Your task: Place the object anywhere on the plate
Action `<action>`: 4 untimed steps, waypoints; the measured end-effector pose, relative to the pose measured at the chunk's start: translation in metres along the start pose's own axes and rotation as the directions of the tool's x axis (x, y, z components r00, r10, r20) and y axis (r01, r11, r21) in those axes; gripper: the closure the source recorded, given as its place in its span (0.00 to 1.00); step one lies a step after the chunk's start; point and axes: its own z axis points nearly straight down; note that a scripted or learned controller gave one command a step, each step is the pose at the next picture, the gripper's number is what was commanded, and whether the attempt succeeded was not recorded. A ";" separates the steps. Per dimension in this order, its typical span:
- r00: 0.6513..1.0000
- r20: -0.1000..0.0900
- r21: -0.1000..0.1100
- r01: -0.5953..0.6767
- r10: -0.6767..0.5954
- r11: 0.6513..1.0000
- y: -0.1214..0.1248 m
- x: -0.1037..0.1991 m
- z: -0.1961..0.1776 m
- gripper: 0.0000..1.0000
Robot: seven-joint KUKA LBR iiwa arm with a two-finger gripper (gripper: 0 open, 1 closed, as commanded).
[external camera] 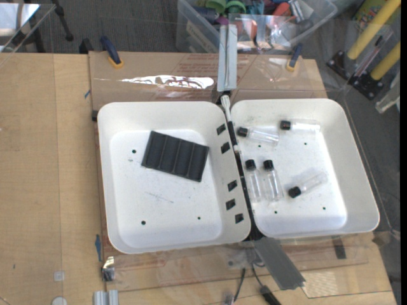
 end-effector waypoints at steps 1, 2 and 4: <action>1.000 0.005 -0.005 0.000 0.000 1.000 0.001 -0.001 -0.011 1.00; 1.000 0.005 -0.004 0.000 0.000 1.000 0.001 -0.001 -0.011 0.00; 1.000 0.010 -0.009 0.000 0.000 1.000 0.002 -0.002 -0.022 0.00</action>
